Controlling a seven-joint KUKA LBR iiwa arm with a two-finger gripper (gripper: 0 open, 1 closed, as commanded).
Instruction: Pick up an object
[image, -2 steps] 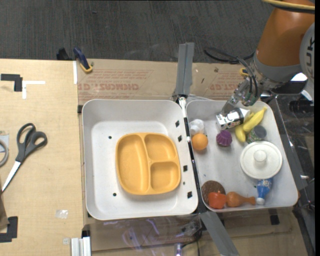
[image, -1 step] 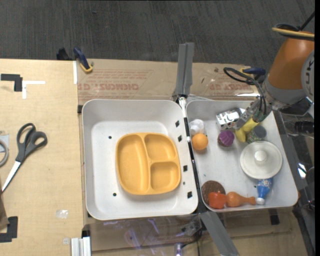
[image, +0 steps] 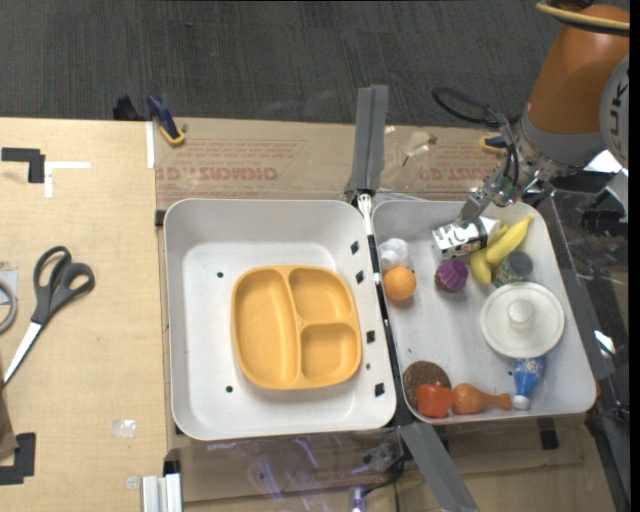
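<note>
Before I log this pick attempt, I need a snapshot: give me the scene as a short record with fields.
left bin: yellow divided tray
right bin: banana, orange ball, purple item, white lid, other small toys
gripper: over the right bin's far end, beside the banana
held object: none seen
bench, left: scissors

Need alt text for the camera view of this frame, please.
The gripper hangs low over the right bin, beside a banana among toy foods and a white lid. The left bin holds a yellow divided tray.
</note>
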